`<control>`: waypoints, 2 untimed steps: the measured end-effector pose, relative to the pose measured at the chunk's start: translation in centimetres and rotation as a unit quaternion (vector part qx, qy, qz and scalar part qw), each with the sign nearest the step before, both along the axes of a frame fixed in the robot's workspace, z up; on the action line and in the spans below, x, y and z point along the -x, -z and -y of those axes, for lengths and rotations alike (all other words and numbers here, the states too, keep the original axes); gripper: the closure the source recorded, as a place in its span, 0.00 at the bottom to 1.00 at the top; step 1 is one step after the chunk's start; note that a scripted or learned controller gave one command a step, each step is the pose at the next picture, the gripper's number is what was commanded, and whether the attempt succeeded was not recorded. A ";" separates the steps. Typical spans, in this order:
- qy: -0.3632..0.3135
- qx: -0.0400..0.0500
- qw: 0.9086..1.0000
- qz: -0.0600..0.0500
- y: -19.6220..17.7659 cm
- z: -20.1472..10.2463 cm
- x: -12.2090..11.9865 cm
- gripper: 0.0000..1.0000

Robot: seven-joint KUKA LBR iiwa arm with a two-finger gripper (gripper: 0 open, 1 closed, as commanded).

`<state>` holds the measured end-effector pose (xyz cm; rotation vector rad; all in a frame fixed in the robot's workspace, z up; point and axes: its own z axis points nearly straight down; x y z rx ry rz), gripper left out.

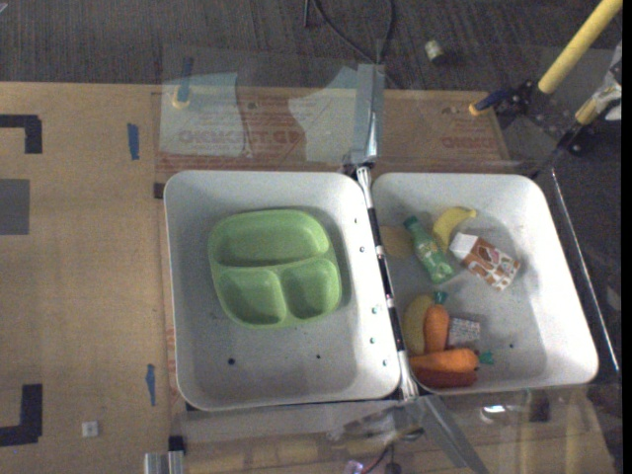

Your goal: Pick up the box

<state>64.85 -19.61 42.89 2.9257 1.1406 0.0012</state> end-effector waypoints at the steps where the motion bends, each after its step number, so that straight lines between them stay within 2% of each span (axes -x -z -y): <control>1: -0.006 -0.001 1.000 -0.002 3.4 0.7 1.8 1.00; 2: -0.140 0.000 0.990 0.001 -0.3 -3.5 -0.6 1.00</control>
